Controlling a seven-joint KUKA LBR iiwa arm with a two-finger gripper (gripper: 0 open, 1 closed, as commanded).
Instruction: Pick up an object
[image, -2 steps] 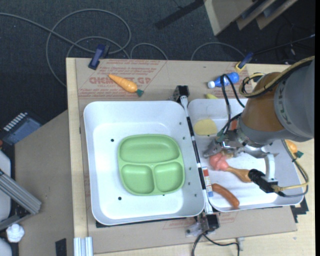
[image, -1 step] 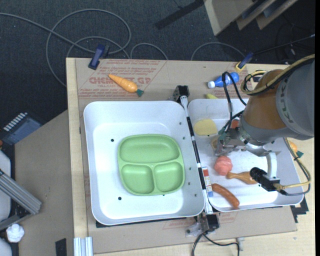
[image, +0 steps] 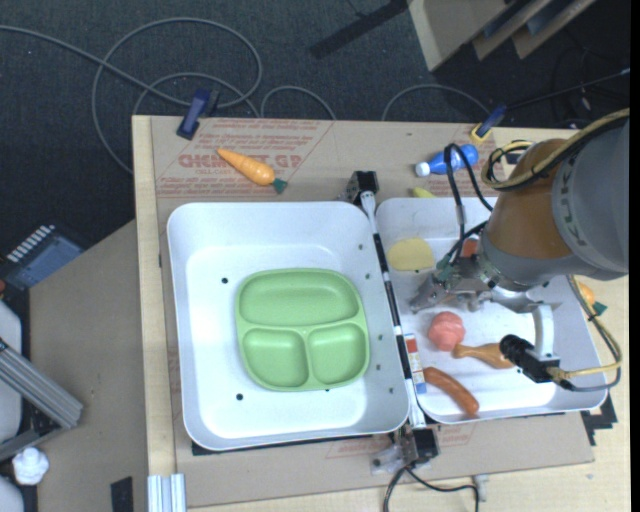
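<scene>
Camera view: gripper (image: 447, 288), finger state unclear, hangs just above a round pink ball (image: 446, 328) in the right bin (image: 520, 405), with smooth white floor nearby.

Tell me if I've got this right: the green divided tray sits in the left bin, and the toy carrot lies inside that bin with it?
Not quite. The green divided tray does sit in the left bin, but the toy carrot lies outside it, on the brown bench top beyond the bin's far rim. The camera view shows it there, apart from the bin.
</scene>
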